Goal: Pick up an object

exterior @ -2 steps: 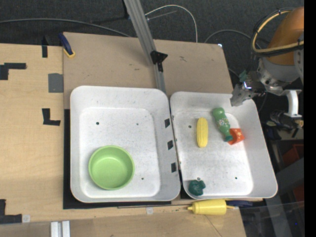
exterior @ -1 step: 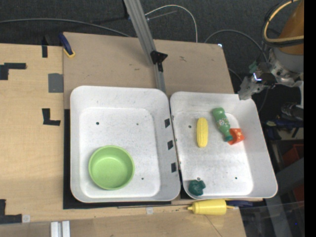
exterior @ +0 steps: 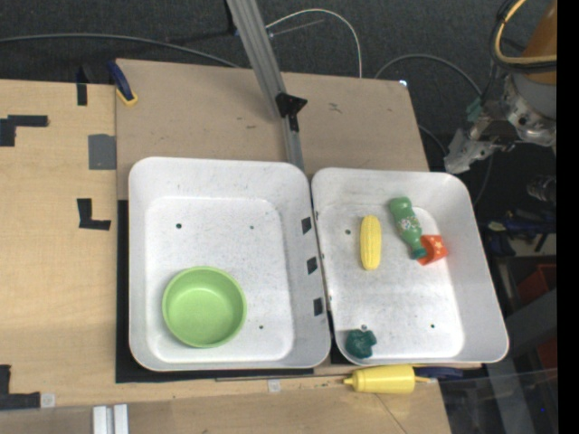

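Clearly the pick has not begun: the gripper point(exterior: 466, 147) hangs off the bench, beyond the far right corner of the right bin point(exterior: 452, 333), with nothing seen between its tips, and whether it is spread or pressed together I cannot tell from this slant. Taking the right bin as the landmark, a yellow corn cob point(exterior: 370, 241) lies near its middle, a green bottle point(exterior: 406, 226) with a red piece point(exterior: 434, 249) at its near end lies just right of the cob, and a small dark green thing point(exterior: 360, 342) sits in its near left corner. A yellow bottle point(exterior: 384, 380) lies on the bench just outside the bin's near edge. A green bowl point(exterior: 204, 306) sits in the left bin point(exterior: 145, 242) beside it. The step in hand looks like the approach; next the arm would need to swing over the right bin, line up above one item, probably the cob or the bottle, and descend.
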`<action>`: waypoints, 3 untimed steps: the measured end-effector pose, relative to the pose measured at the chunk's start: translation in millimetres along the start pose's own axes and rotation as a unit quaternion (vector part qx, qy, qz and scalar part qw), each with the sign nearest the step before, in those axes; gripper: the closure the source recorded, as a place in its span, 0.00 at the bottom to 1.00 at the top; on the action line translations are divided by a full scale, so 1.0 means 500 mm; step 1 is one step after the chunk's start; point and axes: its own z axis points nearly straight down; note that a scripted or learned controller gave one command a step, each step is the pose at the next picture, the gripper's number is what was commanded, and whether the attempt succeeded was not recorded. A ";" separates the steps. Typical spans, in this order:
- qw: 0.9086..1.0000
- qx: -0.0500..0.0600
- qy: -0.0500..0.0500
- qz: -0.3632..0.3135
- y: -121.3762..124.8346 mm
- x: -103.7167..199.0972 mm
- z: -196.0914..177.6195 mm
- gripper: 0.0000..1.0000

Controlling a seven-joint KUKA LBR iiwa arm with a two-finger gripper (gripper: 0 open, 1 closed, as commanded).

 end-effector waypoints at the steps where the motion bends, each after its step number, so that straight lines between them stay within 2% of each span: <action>1: 1.000 0.003 0.001 -0.001 -0.041 0.094 0.023 1.00; 2: 1.000 0.003 0.001 -0.002 -0.075 0.191 0.020 1.00; 3: 1.000 0.003 0.002 -0.002 -0.104 0.309 0.050 1.00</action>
